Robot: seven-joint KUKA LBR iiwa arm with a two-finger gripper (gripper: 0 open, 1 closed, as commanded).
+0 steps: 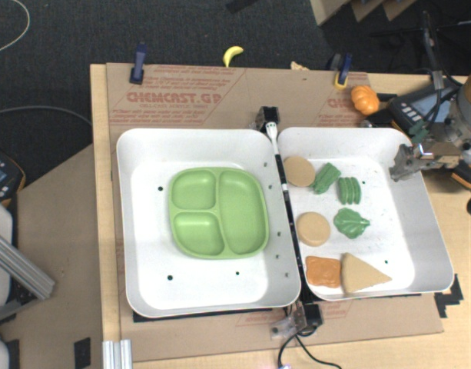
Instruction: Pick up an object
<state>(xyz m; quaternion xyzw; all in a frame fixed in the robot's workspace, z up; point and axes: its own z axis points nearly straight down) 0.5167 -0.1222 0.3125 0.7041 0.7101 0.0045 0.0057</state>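
The right bin [419,229] holds several toy foods: two tan round biscuits [300,171] [313,228], three green leafy pieces [326,178] [349,190] [351,223], an orange block [323,271] and a tan wedge [363,274]. My gripper [408,161] hangs over the bin's upper right rim, to the right of the green pieces and apart from all of them. Nothing shows in its grasp. The left bin [143,167] holds a green divided plate [218,211].
An orange toy fruit [364,99] lies on the board behind the right bin. A yellow banana [233,54] sits past the board's far edge. Blue clamps [137,65] [343,69] grip the board's back edge. A black divider [280,171] runs between the bins.
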